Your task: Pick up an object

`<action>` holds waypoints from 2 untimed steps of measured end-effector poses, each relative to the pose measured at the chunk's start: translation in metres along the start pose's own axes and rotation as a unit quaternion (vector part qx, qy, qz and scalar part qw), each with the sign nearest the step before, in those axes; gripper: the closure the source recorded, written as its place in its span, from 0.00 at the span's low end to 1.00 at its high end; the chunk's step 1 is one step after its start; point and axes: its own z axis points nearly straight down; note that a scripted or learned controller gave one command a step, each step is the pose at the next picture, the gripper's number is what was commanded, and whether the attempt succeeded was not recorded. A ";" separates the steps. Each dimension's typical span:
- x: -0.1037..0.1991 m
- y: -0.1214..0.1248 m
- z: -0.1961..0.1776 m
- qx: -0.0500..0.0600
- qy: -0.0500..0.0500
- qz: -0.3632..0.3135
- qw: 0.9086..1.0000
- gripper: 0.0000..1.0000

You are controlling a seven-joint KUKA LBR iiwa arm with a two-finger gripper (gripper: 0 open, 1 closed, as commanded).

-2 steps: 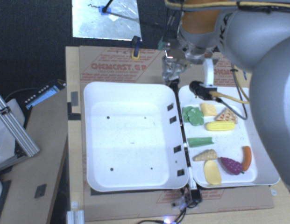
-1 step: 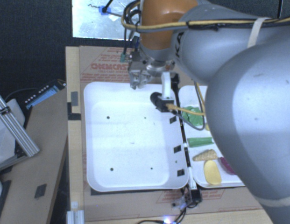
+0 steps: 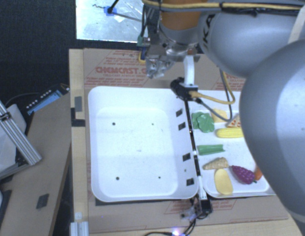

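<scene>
An object to pick up is lying among several in the right bin [image 3: 211,188], at the lower right of the frame: a green leafy piece [image 3: 203,122], a yellow corn cob [image 3: 229,132], a green bar [image 3: 210,149], a tan cone-shaped piece [image 3: 215,164], a pale yellow oval [image 3: 223,182] and a purple grape cluster [image 3: 242,174], all sitting near one another. Nothing is being carried, so I judge the approach step is in hand and the grasp itself is not yet made. Going from the left, a metal frame [image 3: 14,139] is leaning at the left edge, the left bin [image 3: 137,146] is taking up the centre, and the claw [image 3: 157,68] is hovering at the upper centre, above the bin's far rim and well apart from the toys; whether it is open or closed I cannot tell. The next move is calling for a swing toward the lower right, then a descent over one piece. The bench [image 3: 120,68] is wearing a printed brown cardboard sheet, and dark cloth [image 3: 34,33] is backing the room at the upper left.
</scene>
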 end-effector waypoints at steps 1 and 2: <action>0.001 0.000 -0.007 0.001 0.000 -0.002 1.000 1.00; 0.045 -0.024 0.131 0.009 -0.001 -0.002 1.000 1.00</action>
